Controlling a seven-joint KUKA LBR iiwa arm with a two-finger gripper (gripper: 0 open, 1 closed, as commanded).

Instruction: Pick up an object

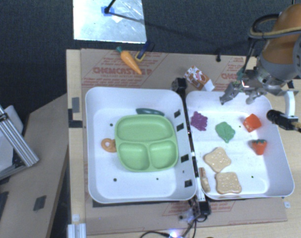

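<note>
Lying nearest in the right bin (pixel 276 182), two bread slices (pixel 222 170) sit well below the jaws (pixel 240 94). Farther back, a green leafy piece (pixel 224 131) lies just below them, a purple piece (pixel 199 121) to its left, and an orange block (pixel 252 122) and red fruit (pixel 259 146) to its right. The jaws hang spread and empty over the bin's far edge. A green divided plate (pixel 144 142) fills the left bin (pixel 98 133); a carrot (pixel 130 62) lies beyond on the worktop (pixel 90 68).
</note>
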